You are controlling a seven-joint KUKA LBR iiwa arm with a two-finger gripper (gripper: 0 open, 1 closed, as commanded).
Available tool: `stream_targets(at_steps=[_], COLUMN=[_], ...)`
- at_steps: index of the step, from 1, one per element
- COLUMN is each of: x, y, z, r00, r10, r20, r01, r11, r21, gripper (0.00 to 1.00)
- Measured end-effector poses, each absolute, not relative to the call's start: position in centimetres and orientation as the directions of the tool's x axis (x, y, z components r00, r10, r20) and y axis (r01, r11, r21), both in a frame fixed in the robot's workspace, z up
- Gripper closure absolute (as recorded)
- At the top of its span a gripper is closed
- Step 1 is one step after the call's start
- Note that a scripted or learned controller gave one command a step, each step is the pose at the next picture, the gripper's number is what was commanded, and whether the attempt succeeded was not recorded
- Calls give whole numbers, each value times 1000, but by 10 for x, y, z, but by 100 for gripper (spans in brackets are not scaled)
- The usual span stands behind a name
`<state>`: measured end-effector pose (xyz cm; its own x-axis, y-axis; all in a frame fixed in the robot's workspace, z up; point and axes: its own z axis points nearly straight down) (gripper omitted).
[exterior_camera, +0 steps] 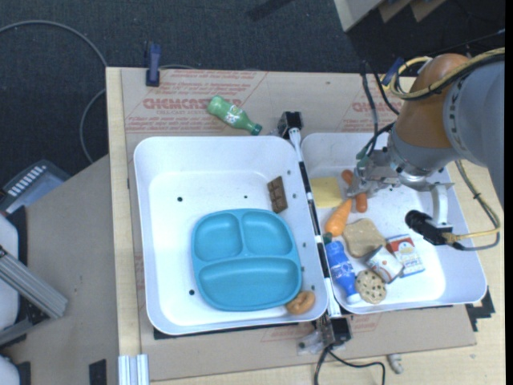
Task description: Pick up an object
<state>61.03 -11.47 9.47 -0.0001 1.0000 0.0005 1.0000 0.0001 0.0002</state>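
Gripper (358, 184) hovering low in right bin (461, 283), just above carrot (340, 216) and yellow slice (325, 190); jaw state not discernible; blue tray (244, 259) lying in left bin (160, 215).

the arm (461, 107) hides the right bin's (461, 287) far corner.

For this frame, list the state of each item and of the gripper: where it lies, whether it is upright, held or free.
gripper: low in the right bin, over the small sausage; grip unclear.
carrot: lying flat, free.
blue bottle: on its side, against the divider.
bread slice: flat, free.
cookie: flat.
blue tray: flat in the left bin.
green bottle: on its side, outside the bins.
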Motion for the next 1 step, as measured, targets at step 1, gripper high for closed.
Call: stream_targets(at_steps=[1], x=[560], y=[-68], z=[185], r00=[-1], r10=[1000], r20=[1], r01=[1000], r11=[1], r21=[0], gripper=[100])
